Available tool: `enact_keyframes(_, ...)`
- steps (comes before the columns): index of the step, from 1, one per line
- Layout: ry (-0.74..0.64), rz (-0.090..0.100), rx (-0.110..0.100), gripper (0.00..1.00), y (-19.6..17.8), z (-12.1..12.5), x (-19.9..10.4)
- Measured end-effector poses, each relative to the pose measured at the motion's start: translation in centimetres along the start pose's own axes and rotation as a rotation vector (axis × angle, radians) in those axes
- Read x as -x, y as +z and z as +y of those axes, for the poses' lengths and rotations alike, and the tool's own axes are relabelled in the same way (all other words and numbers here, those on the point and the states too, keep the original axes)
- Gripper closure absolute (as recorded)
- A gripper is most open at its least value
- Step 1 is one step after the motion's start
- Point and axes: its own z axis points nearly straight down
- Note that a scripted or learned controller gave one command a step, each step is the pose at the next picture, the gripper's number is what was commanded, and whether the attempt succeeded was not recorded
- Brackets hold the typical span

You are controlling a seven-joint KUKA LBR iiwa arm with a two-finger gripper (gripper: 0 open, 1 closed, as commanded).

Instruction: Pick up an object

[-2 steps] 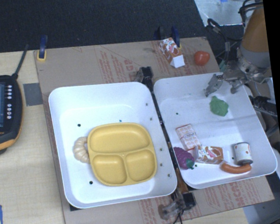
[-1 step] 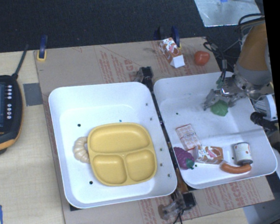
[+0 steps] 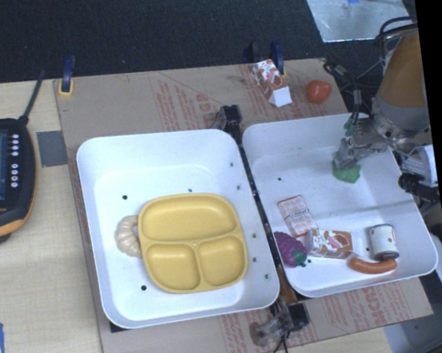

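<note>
Reaching in from the right | jaws (image 3: 351, 154) low in right bin (image 3: 299, 278) | touching green object (image 3: 347, 169); grip state unclear

My gripper (image 3: 351, 150) sits low in the right bin (image 3: 331, 278), right at a green lump (image 3: 346, 170). The left bin (image 3: 117, 306) carries a yellow tray (image 3: 191, 240).

Green object (image 3: 347, 169), right bin's far part
</note>
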Motion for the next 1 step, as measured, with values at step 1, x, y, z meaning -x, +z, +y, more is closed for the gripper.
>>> enact_keyframes(1, 0.002, 0.002, 0.005, 1.00, -10.07, -0.16, -7.87)
